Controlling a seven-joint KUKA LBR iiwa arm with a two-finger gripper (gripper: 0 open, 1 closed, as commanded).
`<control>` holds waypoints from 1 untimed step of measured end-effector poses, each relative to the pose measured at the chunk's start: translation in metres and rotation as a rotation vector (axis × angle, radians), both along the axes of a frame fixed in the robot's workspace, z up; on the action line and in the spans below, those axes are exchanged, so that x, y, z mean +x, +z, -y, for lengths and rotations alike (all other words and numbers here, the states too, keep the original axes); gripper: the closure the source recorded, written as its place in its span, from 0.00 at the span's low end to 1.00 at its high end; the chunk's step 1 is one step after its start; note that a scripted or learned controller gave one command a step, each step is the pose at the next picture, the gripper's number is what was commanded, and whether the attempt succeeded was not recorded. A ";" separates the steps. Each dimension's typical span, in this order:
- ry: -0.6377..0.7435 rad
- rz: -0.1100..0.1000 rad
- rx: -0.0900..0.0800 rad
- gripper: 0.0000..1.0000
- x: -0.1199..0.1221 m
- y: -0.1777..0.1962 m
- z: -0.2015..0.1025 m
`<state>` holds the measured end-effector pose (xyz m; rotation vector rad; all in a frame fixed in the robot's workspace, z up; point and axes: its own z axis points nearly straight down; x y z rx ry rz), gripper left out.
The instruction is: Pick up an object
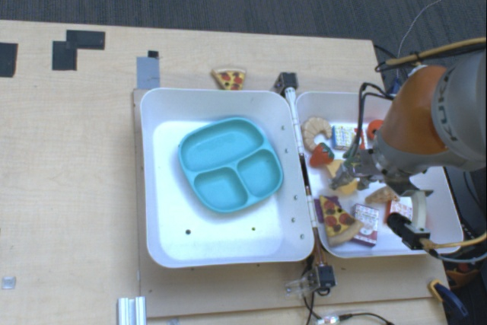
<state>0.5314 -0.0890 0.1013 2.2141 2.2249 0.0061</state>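
Arm (426,118) over right bin (455,218), jaws state unclear, near strawberry (321,155) and pizza (337,215). Blue tray (230,163) in left bin (163,240).

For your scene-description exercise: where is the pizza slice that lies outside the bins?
In the camera view, the pizza slice lies on the wooden bench just beyond the far rim of the left bin, between a grey block and a black clip.
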 end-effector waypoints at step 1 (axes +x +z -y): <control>0.000 0.000 0.000 1.00 -0.020 0.114 -0.052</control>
